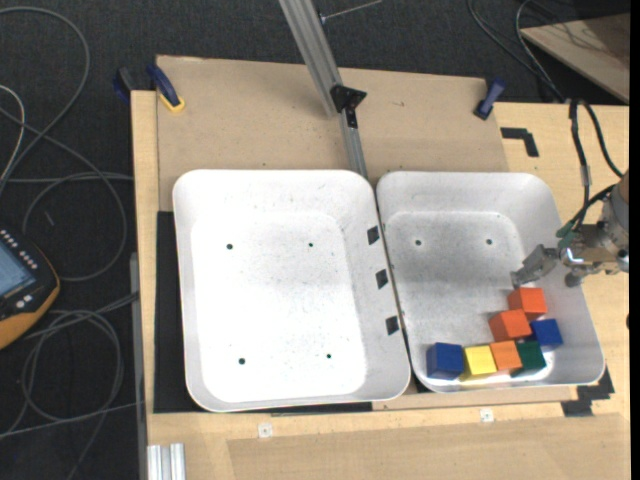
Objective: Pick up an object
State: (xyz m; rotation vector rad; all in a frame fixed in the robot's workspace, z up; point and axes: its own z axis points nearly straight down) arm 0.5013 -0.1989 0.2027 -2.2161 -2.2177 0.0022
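Well, we see the gripper (548,262) reaching in from the right over the right bin (450,203), just far of the block cluster. Can't tell its jaw state from here. Blocks sit in the bin's near-right corner: orange block (527,300) closest to the gripper, w/ blue block (445,359) and yellow block (480,360) nearer. Left bin (200,208) sits alongside.

A metal rail (320,53) slants down to the back edge of the bench (250,118). Blue clamps (165,86) grip its back corners. Cables (60,298) and a handheld controller (20,283) lie left.
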